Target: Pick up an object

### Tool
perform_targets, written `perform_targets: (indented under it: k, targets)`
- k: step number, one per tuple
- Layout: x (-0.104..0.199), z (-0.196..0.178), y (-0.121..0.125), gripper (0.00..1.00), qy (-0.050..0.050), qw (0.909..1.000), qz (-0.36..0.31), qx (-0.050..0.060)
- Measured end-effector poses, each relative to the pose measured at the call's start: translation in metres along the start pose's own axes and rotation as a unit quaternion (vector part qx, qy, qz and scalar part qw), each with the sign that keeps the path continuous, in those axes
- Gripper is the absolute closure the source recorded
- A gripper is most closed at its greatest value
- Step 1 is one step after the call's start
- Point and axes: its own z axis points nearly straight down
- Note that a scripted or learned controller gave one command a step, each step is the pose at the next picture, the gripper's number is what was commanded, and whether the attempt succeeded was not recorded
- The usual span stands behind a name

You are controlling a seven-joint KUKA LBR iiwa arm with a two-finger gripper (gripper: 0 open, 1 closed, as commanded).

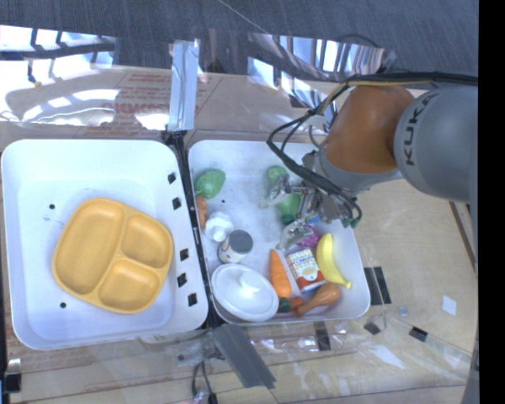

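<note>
Fingers' state can't be told — the metal two-finger gripper (299,217) hovers over the right white bin (204,154), the curved yellow banana (331,261) just right and nearer — long axis near-to-far.

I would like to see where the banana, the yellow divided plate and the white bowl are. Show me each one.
banana (330,260), camera view, on the middle of its curved body.
yellow divided plate (91,242), camera view, on the floor of its largest compartment.
white bowl (243,290), camera view, on its inside centre.
</note>
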Motion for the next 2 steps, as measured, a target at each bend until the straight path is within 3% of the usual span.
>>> perform_targets:
  k: [1, 2]
  targets:
    - [0.002, 0.020, 0.042, 0.00, 0.001, 0.9999, 0.013, -0.001]
    - [0.049, 0.018, 0.052, 0.00, -0.002, 0.9980, -0.063, 0.001]
